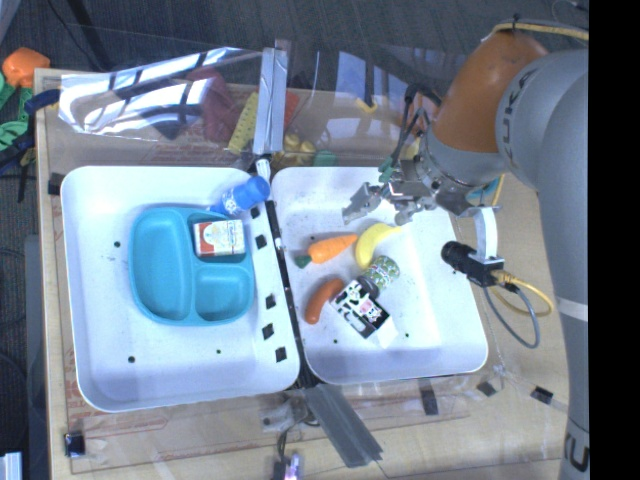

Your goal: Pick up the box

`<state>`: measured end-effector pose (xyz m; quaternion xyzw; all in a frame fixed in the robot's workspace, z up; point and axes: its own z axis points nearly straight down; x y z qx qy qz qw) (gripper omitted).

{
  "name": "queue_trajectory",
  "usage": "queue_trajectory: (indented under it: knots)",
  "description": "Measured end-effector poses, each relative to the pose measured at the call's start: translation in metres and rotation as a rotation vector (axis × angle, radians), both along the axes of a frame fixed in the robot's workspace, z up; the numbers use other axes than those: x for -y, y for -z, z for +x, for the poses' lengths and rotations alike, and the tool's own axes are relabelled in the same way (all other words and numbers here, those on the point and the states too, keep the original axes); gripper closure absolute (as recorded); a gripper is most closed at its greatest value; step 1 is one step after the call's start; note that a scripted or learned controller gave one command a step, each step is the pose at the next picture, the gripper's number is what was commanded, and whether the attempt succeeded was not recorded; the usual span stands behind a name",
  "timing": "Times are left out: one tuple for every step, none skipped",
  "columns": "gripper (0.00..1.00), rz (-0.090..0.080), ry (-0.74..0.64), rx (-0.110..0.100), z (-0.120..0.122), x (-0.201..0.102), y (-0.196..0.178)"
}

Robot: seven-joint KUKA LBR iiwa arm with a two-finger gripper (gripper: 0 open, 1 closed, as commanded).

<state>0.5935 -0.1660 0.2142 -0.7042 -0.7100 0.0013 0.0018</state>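
Observation:
A small red and white box (218, 238) lies in the top right compartment of the blue tray (170, 278) in the left bin (90, 348). A black and white patterned carton (362, 308) lies in the right bin (450, 338). My gripper (385, 206) hangs over the back of the right bin, just above the yellow banana (374, 240). Its fingers stand open with nothing between them. It is well to the right of the red and white box, across the divider between the bins.
In the right bin lie a carrot (330, 249), an orange sausage shape (320, 299) and a green can (383, 271). A blue-capped bottle (245, 196) rests at the left bin's back right corner. Clutter sits behind the bins.

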Motion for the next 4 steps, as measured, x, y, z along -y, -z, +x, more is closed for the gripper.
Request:
queue_trajectory:
  knots:
    - [0.0,-0.002,0.024,0.005,0.011,0.004,0.121]
    - [0.0,0.001,-0.178,0.002,-0.042,0.004,0.123]
    - [0.0,-0.004,-0.243,0.006,0.004,-0.042,0.121]
    - [1.0,-0.003,-0.247,0.004,0.004,-0.043,0.112]
